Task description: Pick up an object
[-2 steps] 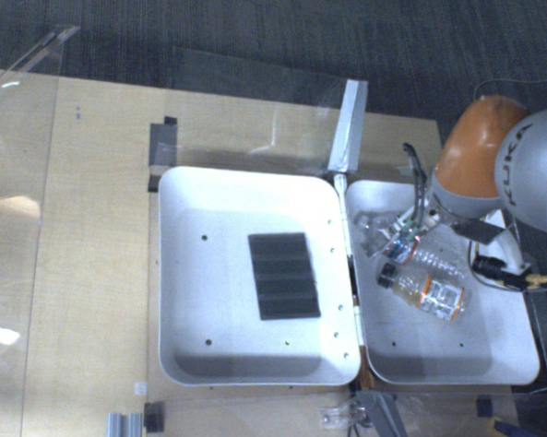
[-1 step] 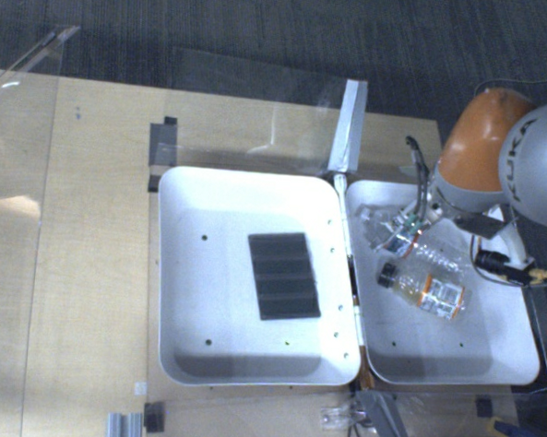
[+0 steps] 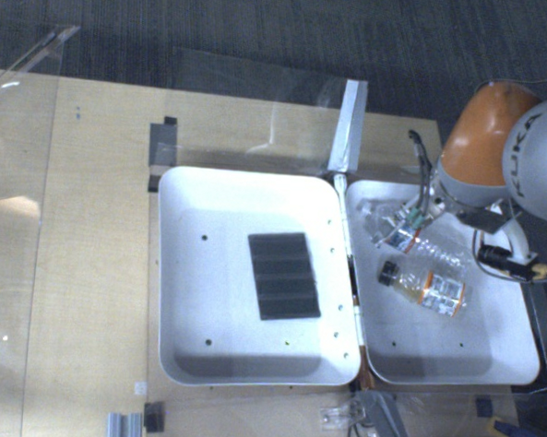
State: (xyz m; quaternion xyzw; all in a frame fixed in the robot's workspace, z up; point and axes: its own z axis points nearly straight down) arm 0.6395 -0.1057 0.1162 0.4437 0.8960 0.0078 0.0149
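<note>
Claw state cannot be told: the gripper (image 3: 420,211) sits under the orange band of the arm (image 3: 500,144) at the upper right of the frame, low over the far part of the right bin (image 3: 510,361), and its tip is lost in a clutter of cables and glare.

Along the bottom edge, a small black block (image 3: 153,419) rests on the wooden bench (image 3: 67,265) at lower centre-left, beside a short metal piece (image 3: 124,427). Above that, the left bin (image 3: 182,346) fills the middle of the frame, and a dark ribbed rectangular pad (image 3: 284,275) lies flat in it, slightly tilted, near its centre.

In the right bin, a clear plastic bottle (image 3: 424,281) with a dark cap and an orange-marked label lies on its side in mid-bin. Beyond it, closer to the upper left corner of that bin, a second clear, crinkled item (image 3: 382,221) lies just beside the gripper; whether they touch is unclear.

Farther up, a grey metal bar (image 3: 348,125) rises from between the bins, and another black block (image 3: 164,146) stands at the left bin's upper left corner.
</note>
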